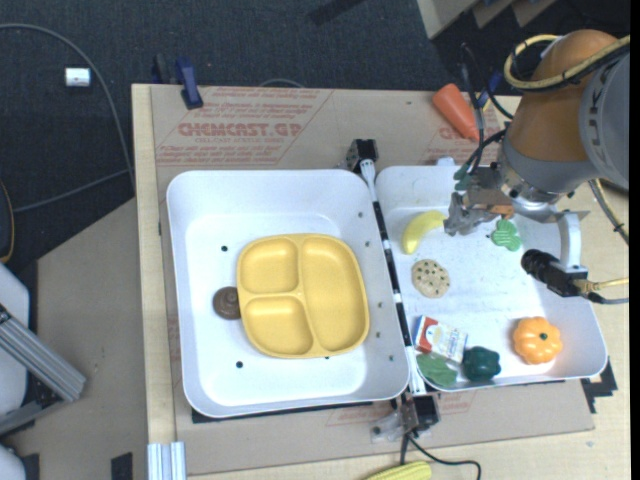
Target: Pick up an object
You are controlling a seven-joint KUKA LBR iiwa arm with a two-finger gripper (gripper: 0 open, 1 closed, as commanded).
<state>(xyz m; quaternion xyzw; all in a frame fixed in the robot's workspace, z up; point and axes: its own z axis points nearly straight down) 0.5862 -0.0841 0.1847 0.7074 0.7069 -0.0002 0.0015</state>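
A yellow banana-shaped toy (422, 230) is seen in the right bin (580, 363), near that bin's upper left corner, with the gripper (462, 220) placed just beside its right end. Nothing is seen between the fingers, and it cannot be told whether they are apart or together. The grey arm (560, 118) is seen reaching in from the right, its orange band lying above the wrist.

Seven things are counted in the right bin. A small green piece (507, 235) is found just right of the gripper. A cookie (431, 277) is placed below the banana. An orange pumpkin (537, 339) is set near the lower right corner. A red and white packet (438, 339), a flat green piece (436, 370) and a dark green object (481, 364) are grouped along the lower left edge, touching or overlapping one another.

Two things are held in the left bin (195, 268): a yellow divided tray (301, 295) with three compartments, and a brown round object (227, 302) touching the tray's left edge.

Both bins are borne on a cardboard sheet (240, 123) with red print. One orange carrot-shaped toy (457, 112) is seen lying outside the bins, above the right one. Dark carpet (70, 18) is seen around the bench.
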